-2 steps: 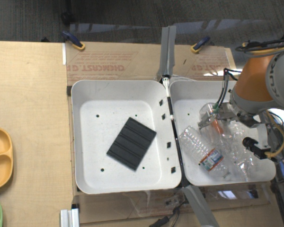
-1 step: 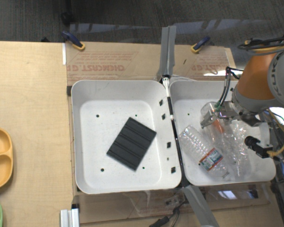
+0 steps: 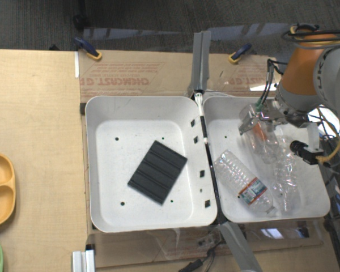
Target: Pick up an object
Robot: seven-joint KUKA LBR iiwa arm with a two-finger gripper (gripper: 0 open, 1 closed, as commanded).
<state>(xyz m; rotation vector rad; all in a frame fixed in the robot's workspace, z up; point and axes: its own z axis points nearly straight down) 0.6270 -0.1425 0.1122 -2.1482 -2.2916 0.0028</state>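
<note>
In the left bin [image 3: 102, 169] I see a black ribbed panel [image 3: 157, 171] lying tilted. The right bin [image 3: 226, 205], lower right, holds a crushed clear bottle [image 3: 242, 181] and clear plastic wrap [image 3: 283, 177]. My gripper [image 3: 259, 120] hovers over that bin's upper part; I cannot tell its opening.

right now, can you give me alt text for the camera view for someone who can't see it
A grey robot arm with an orange band reaches from the right, its tool over the right white bin, which holds a clear plastic bottle and crumpled clear plastic. The left white bin holds a black ridged rectangular block.
</note>
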